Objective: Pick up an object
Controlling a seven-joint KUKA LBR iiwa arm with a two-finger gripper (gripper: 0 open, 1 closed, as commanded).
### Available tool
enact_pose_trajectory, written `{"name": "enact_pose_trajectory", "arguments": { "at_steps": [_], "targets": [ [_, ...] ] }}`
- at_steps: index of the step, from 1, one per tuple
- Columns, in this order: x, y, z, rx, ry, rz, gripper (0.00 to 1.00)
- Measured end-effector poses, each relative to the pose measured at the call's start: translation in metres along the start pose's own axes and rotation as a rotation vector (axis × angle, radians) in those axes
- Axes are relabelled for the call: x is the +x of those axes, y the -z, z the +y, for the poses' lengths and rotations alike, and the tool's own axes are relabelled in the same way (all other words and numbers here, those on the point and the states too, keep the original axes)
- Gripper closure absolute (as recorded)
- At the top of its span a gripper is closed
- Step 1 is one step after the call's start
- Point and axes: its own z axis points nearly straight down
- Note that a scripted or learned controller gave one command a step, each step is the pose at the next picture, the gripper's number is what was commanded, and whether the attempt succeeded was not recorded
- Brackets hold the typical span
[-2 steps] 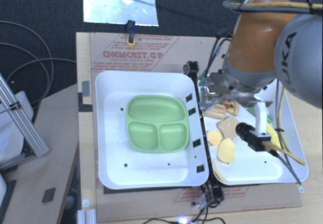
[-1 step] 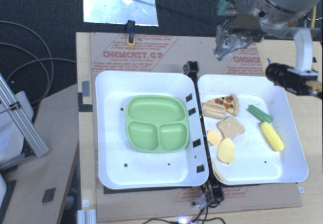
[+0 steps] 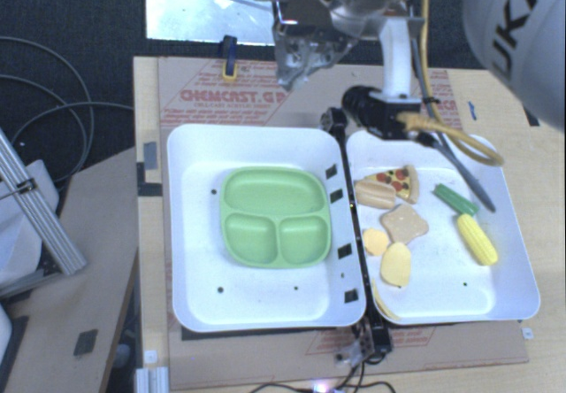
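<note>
My gripper hangs high over the back edge of the bench, behind the left bin, with nothing seen between its fingers. A green divided plate lies in the middle of that bin. The right bin holds toy food. A pizza slice and a hot dog bun lie at its back left. Below them are a toast slice and two yellow pieces. A corn cob and a small green vegetable lie towards the right.
Both bins rest on a cardboard sheet. A small blue and yellow clamp sits at its back edge. An aluminium frame and loose cables stand off the bench to the left.
</note>
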Motion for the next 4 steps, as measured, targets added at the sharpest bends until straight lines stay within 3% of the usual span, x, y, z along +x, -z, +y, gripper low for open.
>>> {"name": "enact_pose_trajectory", "arguments": {
  "at_steps": [1, 3, 4],
  "targets": [
    [-0.031, -0.096, -0.043, 0.012, -0.016, -0.007, 1.00],
    [-0.029, -0.068, -0.040, -0.004, -0.002, -0.002, 1.00],
    [0.004, -0.182, -0.048, 0.012, -0.008, -0.007, 1.00]
  ]
}}
